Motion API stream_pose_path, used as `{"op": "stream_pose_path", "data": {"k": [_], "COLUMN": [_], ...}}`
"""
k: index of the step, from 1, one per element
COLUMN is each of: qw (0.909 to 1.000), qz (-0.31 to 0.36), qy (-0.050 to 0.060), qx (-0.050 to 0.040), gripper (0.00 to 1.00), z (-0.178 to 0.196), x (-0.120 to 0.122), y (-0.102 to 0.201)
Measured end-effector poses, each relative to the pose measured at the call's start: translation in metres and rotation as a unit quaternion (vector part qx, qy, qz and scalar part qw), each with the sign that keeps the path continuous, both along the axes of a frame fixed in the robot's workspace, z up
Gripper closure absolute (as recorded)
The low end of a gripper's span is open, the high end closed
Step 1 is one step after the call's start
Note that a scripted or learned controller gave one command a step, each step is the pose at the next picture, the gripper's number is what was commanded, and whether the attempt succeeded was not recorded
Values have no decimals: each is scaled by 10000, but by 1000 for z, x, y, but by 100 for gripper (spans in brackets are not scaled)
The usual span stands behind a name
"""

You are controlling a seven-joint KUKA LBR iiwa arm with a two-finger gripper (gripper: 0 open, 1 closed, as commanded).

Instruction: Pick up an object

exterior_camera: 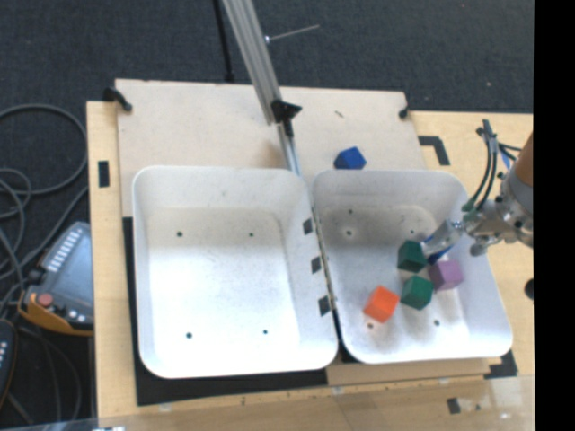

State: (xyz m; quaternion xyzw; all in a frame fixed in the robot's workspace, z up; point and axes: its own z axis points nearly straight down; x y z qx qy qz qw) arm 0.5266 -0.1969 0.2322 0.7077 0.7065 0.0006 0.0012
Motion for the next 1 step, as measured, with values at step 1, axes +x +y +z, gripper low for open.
{"op": "stream_pose_path", "data": {"k": [1], "qw": [9999], "qz": [23], "qy": [-96], "qx": [-46], "gripper": [0], "z": [-105], "x": [20], "y": [-18]}}
